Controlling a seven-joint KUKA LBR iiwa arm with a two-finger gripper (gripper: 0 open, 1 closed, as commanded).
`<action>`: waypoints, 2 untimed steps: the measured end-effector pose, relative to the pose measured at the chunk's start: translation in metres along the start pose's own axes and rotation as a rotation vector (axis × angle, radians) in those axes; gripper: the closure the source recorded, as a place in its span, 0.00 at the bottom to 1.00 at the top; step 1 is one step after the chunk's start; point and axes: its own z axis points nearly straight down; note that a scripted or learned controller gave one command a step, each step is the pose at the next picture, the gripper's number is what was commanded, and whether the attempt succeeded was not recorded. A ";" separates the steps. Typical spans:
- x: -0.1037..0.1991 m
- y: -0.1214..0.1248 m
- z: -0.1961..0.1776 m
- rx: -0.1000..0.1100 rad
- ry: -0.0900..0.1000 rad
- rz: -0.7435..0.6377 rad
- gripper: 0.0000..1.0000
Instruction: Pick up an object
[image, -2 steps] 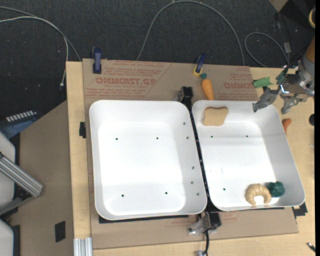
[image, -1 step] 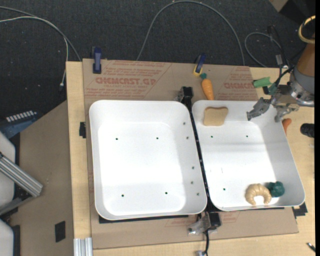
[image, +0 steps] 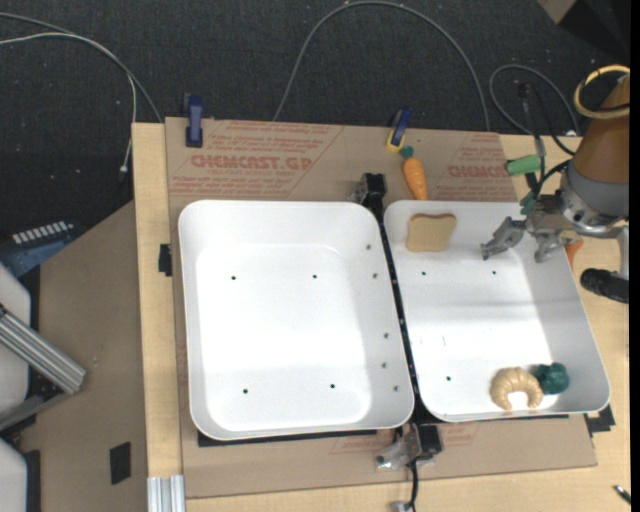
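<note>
The right bin (image: 560, 320) holds a tan slice of bread (image: 430, 232) at its far left corner. A croissant (image: 516, 388) lies near its front edge, touching a small dark green object (image: 551, 377). My gripper (image: 519, 245) hangs over the bin's far right part, with the arm coming in from the right. Its fingers are spread open with nothing between them. The bread lies to its left, and the croissant is well in front of it.
The left bin (image: 290, 410) sits beside the right one. An orange carrot (image: 414, 179) lies on the cardboard behind the bins, outside them. Blue clamps (image: 193, 118) hold the board's far edge, and cables run behind it.
</note>
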 end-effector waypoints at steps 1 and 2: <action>0.001 -0.001 0.053 0.000 0.000 -0.001 0.00; 0.000 0.001 0.038 -0.007 -0.002 -0.001 1.00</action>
